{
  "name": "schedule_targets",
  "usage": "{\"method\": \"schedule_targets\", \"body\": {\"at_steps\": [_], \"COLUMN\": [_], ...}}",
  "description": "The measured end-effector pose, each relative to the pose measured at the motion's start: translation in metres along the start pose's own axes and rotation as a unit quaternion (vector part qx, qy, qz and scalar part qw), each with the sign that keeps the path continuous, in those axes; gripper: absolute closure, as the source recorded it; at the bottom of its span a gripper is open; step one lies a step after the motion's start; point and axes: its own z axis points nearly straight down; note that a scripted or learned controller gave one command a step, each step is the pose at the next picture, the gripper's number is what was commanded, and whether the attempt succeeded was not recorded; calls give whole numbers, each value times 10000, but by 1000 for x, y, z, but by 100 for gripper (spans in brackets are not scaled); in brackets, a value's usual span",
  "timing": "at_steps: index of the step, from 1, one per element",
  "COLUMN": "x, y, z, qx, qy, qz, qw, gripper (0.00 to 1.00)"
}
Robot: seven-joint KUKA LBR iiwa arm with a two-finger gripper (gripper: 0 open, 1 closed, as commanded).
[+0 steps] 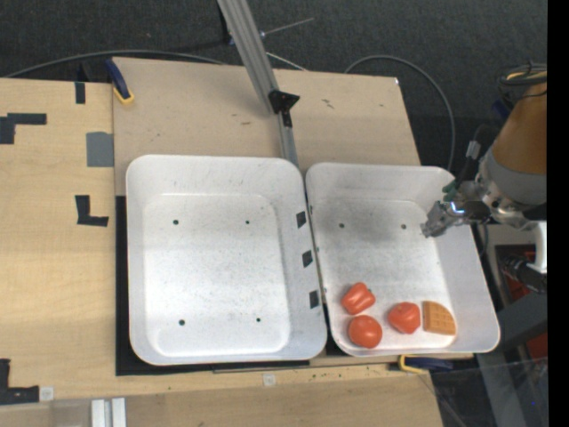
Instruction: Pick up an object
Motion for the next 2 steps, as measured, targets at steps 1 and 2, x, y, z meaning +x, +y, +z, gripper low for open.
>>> {"method": "schedule_targets", "body": {"at_steps": [1, 2], "x": [0, 51], "y": [1, -6], "z": [-40, -48], "qx": [6, 29], "qy": [1, 17], "qz": [5, -15], "qw": [10000, 10000], "gripper": [100, 100]}}
